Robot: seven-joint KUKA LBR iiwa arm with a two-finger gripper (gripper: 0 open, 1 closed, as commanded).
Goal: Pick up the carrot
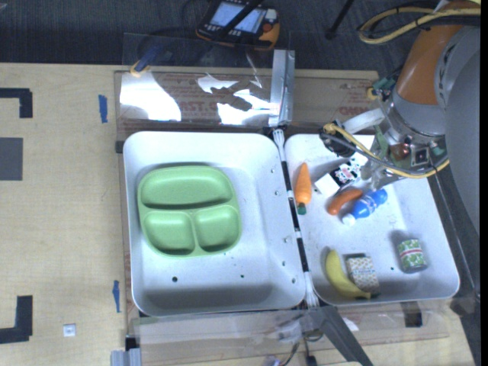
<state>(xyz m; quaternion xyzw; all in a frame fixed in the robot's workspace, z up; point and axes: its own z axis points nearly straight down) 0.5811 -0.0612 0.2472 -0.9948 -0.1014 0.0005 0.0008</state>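
1. Carrot (303,184) sat in the right bin (438,239), hard against its left wall next to the divider between the 2 bins, lying roughly lengthwise with the fat end toward the back and the thin green tip toward the front.

2. Looked like a toy one to me, so my guess was light, stiff and a bit slick, smooth plastic that wouldn't squash but could squirt out of a pinch.

3. Best place to grab, I figured, was across the thick upper half, fingers closing over the narrow width. The taper near the tip gave less to hold and would likely slide.

4. The wall was the catch: 1 finger would need to fit between the carrot and the bin side, and that gap looked tight.

5. Gripper (371,180) was over the middle of the right bin, well apart from the carrot, down by a blue and orange object (357,203). Couldn't tell how far open it was or whether it had hold of anything, too much cable and clutter around it.

6. Other stuff in that bin: a banana (337,274), a small patterned block (361,269) touching it, and a small can (411,253). The left bin (255,280) held a green divided tray (189,207).
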